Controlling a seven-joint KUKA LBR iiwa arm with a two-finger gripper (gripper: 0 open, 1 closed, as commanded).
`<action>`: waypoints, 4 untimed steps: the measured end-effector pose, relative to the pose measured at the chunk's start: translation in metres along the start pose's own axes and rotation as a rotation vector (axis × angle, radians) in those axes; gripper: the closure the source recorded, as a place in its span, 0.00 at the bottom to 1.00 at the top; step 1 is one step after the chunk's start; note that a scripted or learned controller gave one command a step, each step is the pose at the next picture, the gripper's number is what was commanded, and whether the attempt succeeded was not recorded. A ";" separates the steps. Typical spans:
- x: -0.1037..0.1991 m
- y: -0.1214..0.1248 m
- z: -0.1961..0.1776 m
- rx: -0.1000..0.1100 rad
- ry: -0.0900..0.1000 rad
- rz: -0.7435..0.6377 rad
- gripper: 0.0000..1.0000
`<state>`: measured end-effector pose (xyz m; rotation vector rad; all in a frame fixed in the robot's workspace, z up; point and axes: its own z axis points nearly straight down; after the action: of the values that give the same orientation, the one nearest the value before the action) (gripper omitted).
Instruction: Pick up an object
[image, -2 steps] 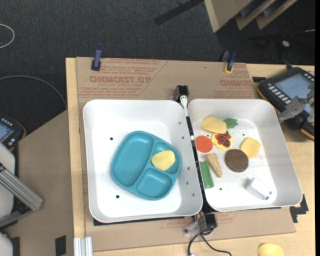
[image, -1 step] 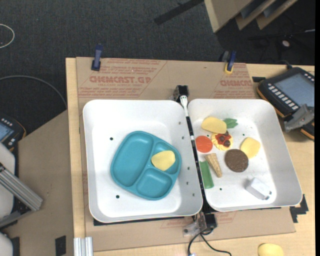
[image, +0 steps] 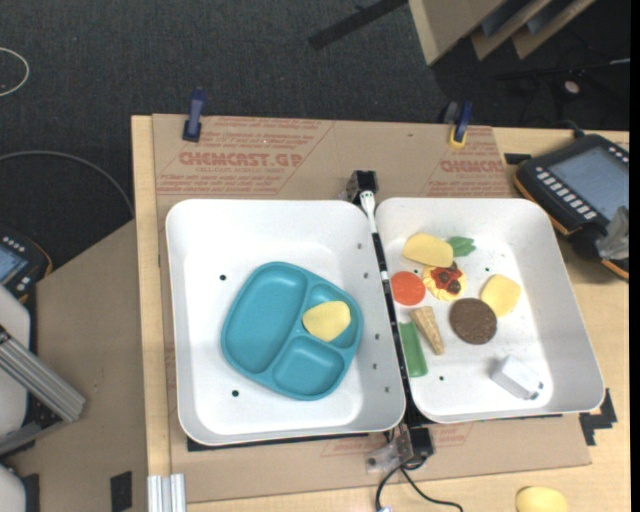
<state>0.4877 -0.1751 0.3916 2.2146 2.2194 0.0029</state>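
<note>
The left bin (image: 200, 240) holds a teal divided plate (image: 270, 335) with a pale yellow piece (image: 327, 319) lying in its upper right compartment. In the right bin (image: 560, 300) lie several toy foods: a yellow piece (image: 428, 249) with a green leaf (image: 461, 244) beside it, an orange-red round (image: 407, 288), a small pizza-like piece (image: 445, 281), a yellow lemon-like piece (image: 501, 294), a brown round cookie (image: 472, 321), a tan cone-like piece (image: 429, 328), a green stick (image: 412, 348) and a grey-white block (image: 518, 377).
The bins rest on a brown board (image: 260, 150) held by a blue clamp (image: 194, 114) and a second clamp (image: 459, 121) at the back. A handheld control pad (image: 580, 185) lies at the right. A yellow object (image: 540, 499) sits at the bottom edge.
</note>
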 end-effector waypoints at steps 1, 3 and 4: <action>-0.033 -0.009 0.033 0.009 0.004 0.005 1.00; -0.048 -0.009 0.090 0.008 0.005 0.002 1.00; -0.012 -0.007 0.012 -0.002 0.000 -0.002 1.00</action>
<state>0.4804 -0.1874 0.3794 2.2111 2.2208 0.0061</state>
